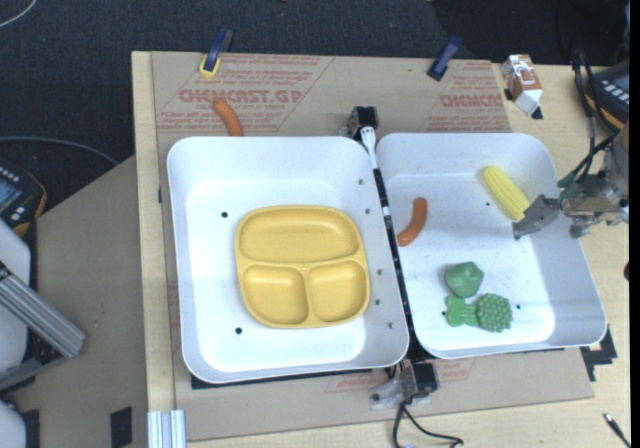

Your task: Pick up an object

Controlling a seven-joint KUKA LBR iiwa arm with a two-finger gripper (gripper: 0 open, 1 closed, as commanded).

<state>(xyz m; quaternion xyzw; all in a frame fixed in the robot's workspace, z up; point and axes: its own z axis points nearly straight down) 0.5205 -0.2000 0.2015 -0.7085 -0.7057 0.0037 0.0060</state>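
Corn (pixel 505 192) lies in the right bin (pixel 570 316), just beside the hand (pixel 535 218) (whether its tips are apart or together I cannot tell). A slanted approach could nudge the cob rolling away.

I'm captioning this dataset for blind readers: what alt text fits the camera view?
A two-finger gripper reaches from the right into the right shallow white bin, beside a yellow toy corn cob; an orange toy sausage, a green toy pepper and a green toy broccoli also lie there. The left white bin holds a yellow three-compartment plastic tray.
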